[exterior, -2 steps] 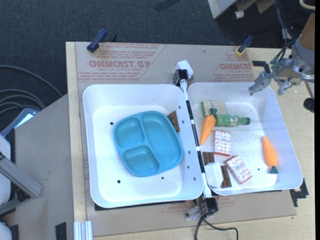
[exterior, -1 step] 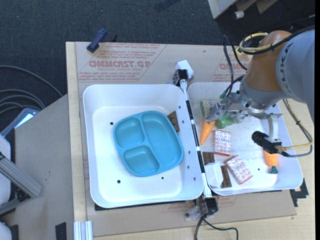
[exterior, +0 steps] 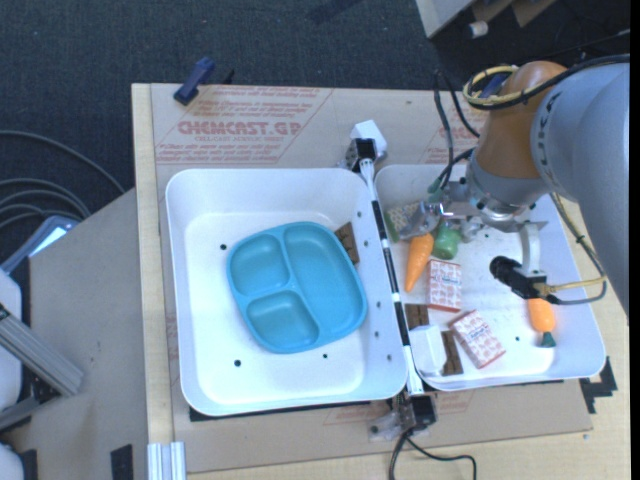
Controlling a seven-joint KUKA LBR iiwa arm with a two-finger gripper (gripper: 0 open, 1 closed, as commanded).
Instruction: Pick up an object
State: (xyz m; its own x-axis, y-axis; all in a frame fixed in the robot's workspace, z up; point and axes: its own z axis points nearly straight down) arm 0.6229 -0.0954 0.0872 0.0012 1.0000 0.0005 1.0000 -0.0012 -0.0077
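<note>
Just below the pincer (exterior: pixel 446 214), its spread impossible to tell, a carrot (exterior: pixel 418 260) in the right bin (exterior: pixel 580 353).

An orange toy carrot (exterior: pixel 418 259) lies tilted in the right bin (exterior: pixel 575 353), near two small red-and-white boxes (exterior: pixel 445 284) (exterior: pixel 478 338).

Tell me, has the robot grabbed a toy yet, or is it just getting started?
Nothing looks picked up yet. The gripper is down in the right bin, right by the bigger carrot and a green item. Whether it is gripping anything is unclear. Grabbing and lifting one are still to do. The blue tray sits in the left bin.
</note>
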